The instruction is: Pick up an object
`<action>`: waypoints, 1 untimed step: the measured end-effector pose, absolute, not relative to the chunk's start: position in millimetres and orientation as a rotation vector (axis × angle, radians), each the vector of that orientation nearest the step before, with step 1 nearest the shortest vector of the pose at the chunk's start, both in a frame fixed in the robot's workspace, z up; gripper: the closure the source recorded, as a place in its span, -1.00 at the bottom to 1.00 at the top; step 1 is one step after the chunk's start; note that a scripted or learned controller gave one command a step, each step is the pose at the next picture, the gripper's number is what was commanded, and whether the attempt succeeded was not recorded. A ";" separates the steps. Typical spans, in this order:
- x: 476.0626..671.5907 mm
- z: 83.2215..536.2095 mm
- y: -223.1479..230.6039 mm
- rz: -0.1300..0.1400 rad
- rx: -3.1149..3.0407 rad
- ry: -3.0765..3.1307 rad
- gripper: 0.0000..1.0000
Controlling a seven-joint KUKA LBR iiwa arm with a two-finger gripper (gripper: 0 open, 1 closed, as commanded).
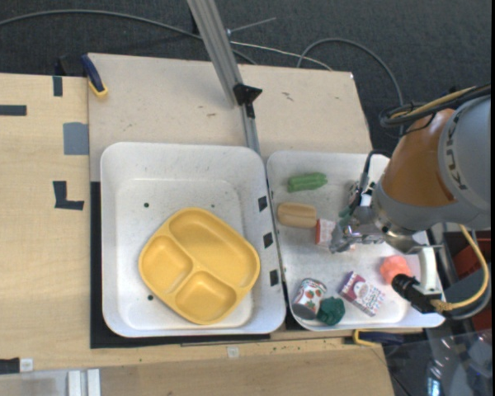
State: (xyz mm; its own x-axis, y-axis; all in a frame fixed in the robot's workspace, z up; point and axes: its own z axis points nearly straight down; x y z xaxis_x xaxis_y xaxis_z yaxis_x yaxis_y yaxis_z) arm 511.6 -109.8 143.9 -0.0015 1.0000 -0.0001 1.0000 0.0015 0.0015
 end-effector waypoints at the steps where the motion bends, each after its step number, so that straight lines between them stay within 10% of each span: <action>1: 512.7 186.5 -113.5 0.002 2.219 2.221 1.00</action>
